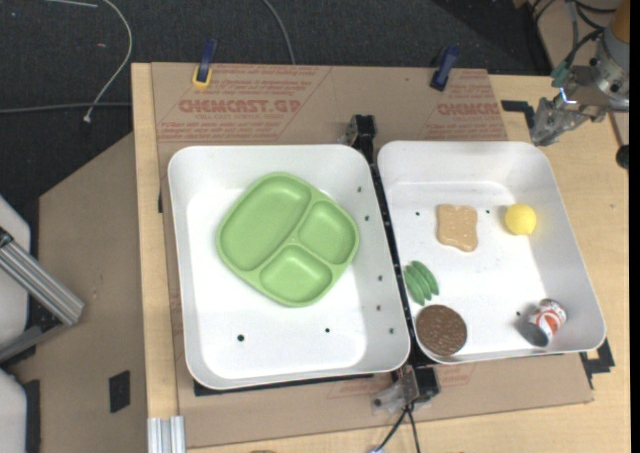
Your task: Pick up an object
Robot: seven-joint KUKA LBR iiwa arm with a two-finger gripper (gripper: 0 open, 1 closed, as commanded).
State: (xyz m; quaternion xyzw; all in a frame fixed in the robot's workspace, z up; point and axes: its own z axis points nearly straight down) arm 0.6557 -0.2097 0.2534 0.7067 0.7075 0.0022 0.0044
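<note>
While the bench sits under the slanted camera, the right bin [565, 231] serves as the landmark for everything here. Nearest the camera, on that bin's front rim at its left corner, lies a round brown cookie [441, 329]. Along the same front edge, toward the bin's right corner, rests a small can [544, 320], white with red and dark markings, tipped on its side. Just behind the cookie, against the bin's left wall, lies a green pod [421, 281], angled slightly. Farther back, near the bin's middle, a tan toast [458, 227] lies flat, and to its right, apart from it, sits a yellow ball [519, 219]. None of these five things touches another.

Left of the right bin, sharing its long edge, is the left bin [190, 241], which bears a green plate [288, 238] with three compartments, turned at a diagonal near that bin's centre.

Beyond the right bin's far right corner, outside its rim and over the bench, hangs the gripper [551, 127], well apart from every object in the bin. Its fingers point down and to the left; at this size and blur I cannot tell how far apart they stand, and nothing is visible between them.

Behind both bins, two blue clamps [205, 61] grip the cardboard [250, 101] sheet's far edge.
</note>
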